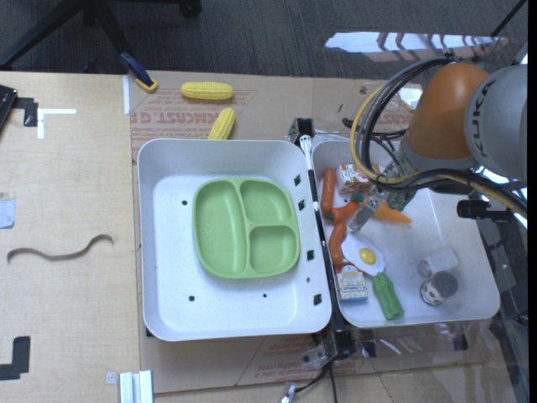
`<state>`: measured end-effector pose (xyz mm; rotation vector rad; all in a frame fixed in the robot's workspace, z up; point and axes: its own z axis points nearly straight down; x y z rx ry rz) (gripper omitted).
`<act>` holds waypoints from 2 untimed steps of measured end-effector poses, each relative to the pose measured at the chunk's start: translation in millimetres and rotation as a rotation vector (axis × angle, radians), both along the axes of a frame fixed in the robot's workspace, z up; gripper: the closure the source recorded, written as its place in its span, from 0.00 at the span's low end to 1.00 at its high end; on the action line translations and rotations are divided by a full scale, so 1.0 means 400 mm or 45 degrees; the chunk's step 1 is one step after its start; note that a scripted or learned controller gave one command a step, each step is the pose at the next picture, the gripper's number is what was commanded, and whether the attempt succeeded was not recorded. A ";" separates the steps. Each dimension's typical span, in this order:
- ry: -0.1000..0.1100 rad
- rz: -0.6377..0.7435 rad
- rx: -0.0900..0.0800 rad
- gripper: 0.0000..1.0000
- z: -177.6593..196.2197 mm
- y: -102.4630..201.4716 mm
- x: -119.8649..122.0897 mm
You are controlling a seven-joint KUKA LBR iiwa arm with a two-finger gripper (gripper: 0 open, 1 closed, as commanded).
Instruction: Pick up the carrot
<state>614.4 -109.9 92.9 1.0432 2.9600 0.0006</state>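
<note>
- The carrot (392, 214) lies in the right bin (470, 305), near its upper middle, its orange body pointing right and slightly down, with leafy green at its left end.
- The gripper (366, 215) is down at the carrot's left end, touching or just above it; whether its fingers are spread or pinched together cannot be told, and no carrot can be seen between them.
- Just left of the gripper, several orange sausage-like pieces (333, 217) crowd the bin's left wall.
- Below them lie a toy fried egg (367, 257), a small printed carton (352, 285) whose writing is too small to read, and a green piece (388, 296).
- A small can (440, 286) and a grey cup (440, 261) sit toward the bin's lower right; the floor between them and the carrot is bare white.
- The arm (495, 107) carries the letters "KUK" on its grey casing beside the orange band.
- The left bin (159, 183) holds a green divided plate (247, 227).
- Above it, two corn cobs (214, 107) rest on cardboard printed with mirrored lettering that is hard to read.
</note>
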 end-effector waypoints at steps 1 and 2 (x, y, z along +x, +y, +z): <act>0.002 -0.482 -0.001 0.00 -0.002 -0.050 -0.055; 0.000 -0.476 -0.004 1.00 0.022 -0.051 -0.053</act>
